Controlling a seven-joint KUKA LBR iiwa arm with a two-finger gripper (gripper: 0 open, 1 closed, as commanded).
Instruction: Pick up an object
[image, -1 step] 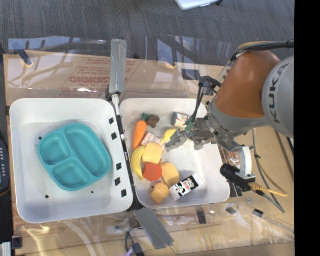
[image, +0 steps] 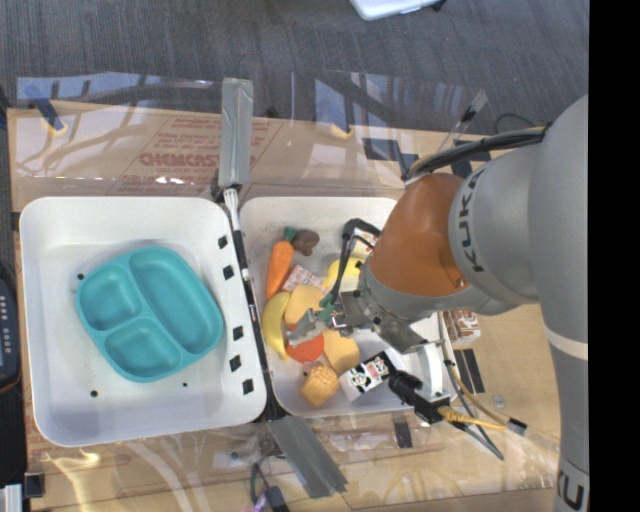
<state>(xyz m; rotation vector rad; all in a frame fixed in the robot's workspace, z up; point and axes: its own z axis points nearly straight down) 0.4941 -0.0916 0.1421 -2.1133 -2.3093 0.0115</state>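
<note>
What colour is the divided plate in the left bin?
Teal, plain, seen in the camera view: divided plate.

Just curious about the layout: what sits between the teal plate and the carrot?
In the camera view, the bins' two white walls meet between the teal plate and the carrot, carrying small black clips; otherwise just bare bin floor.

The grey arm (image: 545, 220) comes in from the right and bends down over the bench, its broad upper link filling that side. Its orange band (image: 425, 240) sits just above the wrist, and the wrist leans toward the left and downward. At its tip, the gripper (image: 318, 322) points low and to the left; its metal fingers (image: 308, 325) are small and partly lost against what lies beneath, so I cannot make out how they are set.
</note>
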